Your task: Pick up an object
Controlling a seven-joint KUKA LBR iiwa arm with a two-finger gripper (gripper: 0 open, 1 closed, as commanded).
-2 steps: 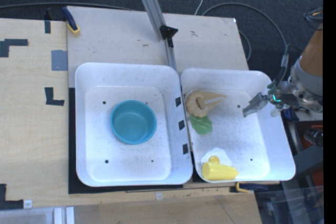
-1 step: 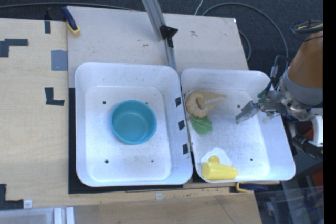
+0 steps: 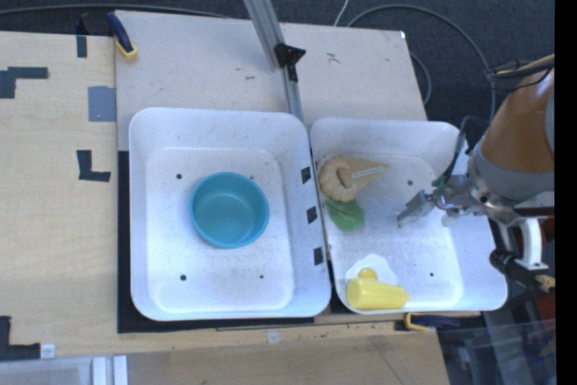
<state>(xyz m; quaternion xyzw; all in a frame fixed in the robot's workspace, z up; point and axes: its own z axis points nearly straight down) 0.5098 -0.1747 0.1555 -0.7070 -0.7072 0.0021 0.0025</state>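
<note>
The right bin (image 3: pixel 410 136) holds a tan cone-shaped toy (image 3: pixel 346 177) at its left side, with a small green item (image 3: pixel 345 214) just below it. A yellow object (image 3: pixel 373 289) lies near the bin's front edge. My gripper (image 3: pixel 415 209) hangs over the middle right of this bin, pointing left, with nothing visibly between its fingers. It is apart from all three objects. A blue bowl (image 3: pixel 230 209) sits in the middle of the left bin (image 3: pixel 153 140).
A grey metal bar (image 3: pixel 261 0) slants down from the top to the seam between the bins. Cables loop on the dark floor behind the bench. The arm's orange band (image 3: pixel 523 131) sits at the right edge.
</note>
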